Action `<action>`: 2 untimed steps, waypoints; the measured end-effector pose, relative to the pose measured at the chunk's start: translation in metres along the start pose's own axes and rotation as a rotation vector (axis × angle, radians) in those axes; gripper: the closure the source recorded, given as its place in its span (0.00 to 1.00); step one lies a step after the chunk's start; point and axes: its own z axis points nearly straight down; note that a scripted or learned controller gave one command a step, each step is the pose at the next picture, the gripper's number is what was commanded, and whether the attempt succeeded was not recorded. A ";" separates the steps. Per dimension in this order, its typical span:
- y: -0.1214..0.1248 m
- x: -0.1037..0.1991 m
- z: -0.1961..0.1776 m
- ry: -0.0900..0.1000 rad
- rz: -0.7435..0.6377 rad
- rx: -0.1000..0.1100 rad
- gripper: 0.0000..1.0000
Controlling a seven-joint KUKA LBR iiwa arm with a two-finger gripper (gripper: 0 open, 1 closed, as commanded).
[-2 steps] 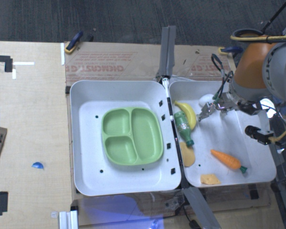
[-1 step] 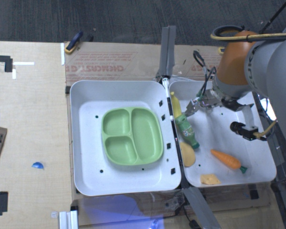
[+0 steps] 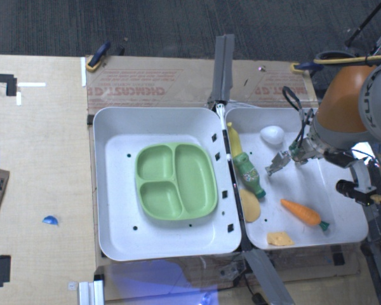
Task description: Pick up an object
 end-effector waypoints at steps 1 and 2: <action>-0.039 -0.006 0.000 0.001 0.070 0.001 0.00; 0.045 0.013 0.000 -0.001 -0.078 -0.002 0.00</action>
